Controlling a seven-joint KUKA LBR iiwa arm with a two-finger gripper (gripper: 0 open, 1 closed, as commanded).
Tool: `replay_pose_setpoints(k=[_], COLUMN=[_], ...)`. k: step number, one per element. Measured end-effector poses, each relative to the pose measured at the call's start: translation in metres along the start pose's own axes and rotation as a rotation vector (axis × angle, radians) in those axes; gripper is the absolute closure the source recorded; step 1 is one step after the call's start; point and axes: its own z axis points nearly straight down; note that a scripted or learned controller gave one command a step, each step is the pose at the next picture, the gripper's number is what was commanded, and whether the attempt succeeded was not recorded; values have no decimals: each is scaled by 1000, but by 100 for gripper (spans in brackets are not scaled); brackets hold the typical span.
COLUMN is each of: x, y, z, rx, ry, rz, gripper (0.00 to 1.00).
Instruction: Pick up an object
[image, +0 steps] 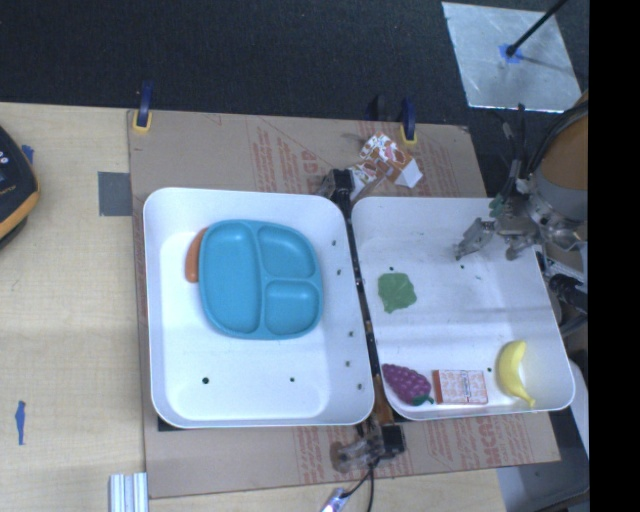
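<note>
Yellow banana (514, 372) upright, lengthwise along bin (452, 300) edge

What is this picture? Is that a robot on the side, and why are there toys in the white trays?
Yes, it is a robot arm. The camera hangs above a bench and looks down at a slant. The arm comes in from the right, and its gripper, a claw with two fingers, hangs over the right bin with its fingers spread, holding nothing. In that bin lie a green leafy piece, purple grapes, a small orange and white box and a yellow banana. The left bin holds a blue divided plate with something orange peeking out beside it. The robot's job is picking one thing up.
</note>
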Motion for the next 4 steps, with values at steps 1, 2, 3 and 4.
replay_pose_setpoints(k=[1,2,3,4], x=[39,50,86,90], y=[-24,28,0,28], z=[-25,0,-5,-16], rx=[-6,-6,-6,-8], ry=[0,0,-1,1], rz=[-3,-2,-4,-1], gripper=[0,0,0,0])
